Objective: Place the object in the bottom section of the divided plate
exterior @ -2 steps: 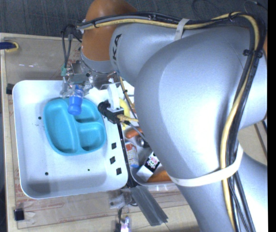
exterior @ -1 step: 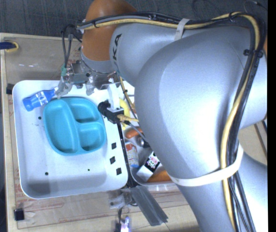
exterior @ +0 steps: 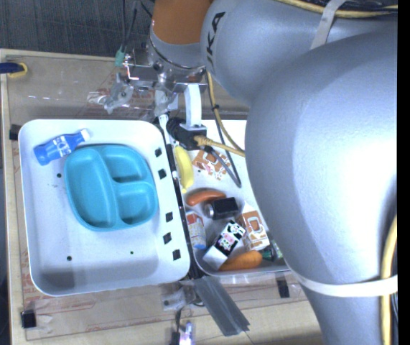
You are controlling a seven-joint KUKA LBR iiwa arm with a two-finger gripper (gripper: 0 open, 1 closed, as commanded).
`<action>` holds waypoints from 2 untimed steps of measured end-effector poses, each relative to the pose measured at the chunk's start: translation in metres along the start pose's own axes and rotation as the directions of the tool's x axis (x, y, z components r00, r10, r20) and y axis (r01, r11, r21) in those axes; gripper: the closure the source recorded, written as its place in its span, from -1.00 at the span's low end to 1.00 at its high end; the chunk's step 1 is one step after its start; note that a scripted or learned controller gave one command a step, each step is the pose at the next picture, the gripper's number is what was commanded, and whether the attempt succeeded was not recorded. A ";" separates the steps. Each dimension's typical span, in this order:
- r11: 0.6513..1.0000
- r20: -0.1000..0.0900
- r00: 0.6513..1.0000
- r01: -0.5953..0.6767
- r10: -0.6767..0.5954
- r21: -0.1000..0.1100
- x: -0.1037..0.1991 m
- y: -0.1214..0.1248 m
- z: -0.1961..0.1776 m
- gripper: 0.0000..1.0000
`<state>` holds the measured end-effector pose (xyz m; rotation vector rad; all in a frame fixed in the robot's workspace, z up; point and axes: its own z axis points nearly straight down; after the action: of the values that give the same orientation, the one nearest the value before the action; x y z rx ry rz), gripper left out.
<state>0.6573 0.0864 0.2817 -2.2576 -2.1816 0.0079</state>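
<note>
Reaching in from right with grey arm point(exterior: 327, 164), big links across the right half of view. Bent down at top centre past orange band point(exterior: 179, 16), gripper point(exterior: 163, 99) low just beneath it.

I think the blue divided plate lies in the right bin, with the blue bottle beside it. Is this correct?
Not quite. In the camera view, the blue divided plate lies in the left bin, not the right one. The blue bottle is indeed beside it.
</note>
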 end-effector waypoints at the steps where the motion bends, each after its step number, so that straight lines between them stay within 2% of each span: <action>1: 0.999 0.002 0.999 -0.051 0.051 0.005 0.011 -0.036 0.184 -1.00; 2: 0.964 -0.001 0.965 -0.264 0.264 -0.017 0.089 -0.082 0.188 -1.00</action>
<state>0.5770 0.1781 0.0943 -2.5390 -1.8699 -0.0098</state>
